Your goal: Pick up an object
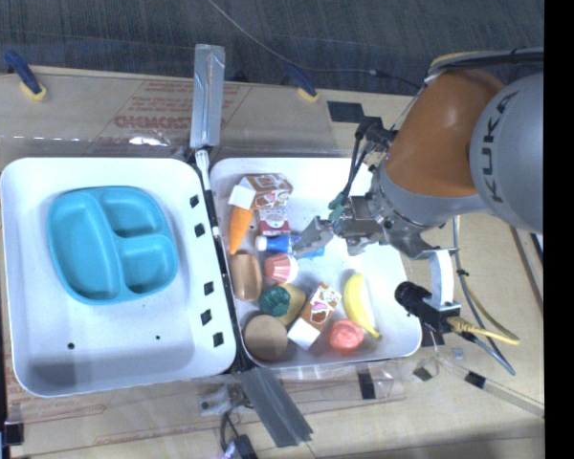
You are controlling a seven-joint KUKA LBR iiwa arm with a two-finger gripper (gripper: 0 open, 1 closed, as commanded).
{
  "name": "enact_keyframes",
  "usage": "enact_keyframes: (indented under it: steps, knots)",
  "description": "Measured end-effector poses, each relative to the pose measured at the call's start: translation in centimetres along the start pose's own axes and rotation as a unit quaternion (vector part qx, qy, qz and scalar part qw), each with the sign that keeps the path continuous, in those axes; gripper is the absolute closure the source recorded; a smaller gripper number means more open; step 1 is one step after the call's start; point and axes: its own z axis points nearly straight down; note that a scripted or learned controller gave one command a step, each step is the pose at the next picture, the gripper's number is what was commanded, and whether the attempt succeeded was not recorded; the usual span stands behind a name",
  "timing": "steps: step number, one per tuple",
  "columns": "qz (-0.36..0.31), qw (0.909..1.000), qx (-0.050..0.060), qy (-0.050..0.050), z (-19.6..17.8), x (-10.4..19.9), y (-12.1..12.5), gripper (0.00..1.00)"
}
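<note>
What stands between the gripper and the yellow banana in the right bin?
Nothing visible does. The gripper hangs over the middle of the right white bin, above and left of the yellow banana in the view. The banana lies uncovered on the bin floor, with the pink round toy beside it.

Arm [478, 151] cut off at right edge; hides right bin [311, 172] far corner.

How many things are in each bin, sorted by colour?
Left bin:
Blue: 1, the divided tray

Right bin:
Orange: 1, carrot
Yellow: 1, banana
Brown: 2, bread roll, round one
Green: 1
Pink or red: 2
Printed cartons: 2

Total: 10
</note>
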Motion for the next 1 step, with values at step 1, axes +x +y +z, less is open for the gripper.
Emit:
enact_keyframes:
  steps: [1]
  knots:
    - [0.006,1.0000,0.006,0.001,13.02,-5.30,-2.80,0.00]
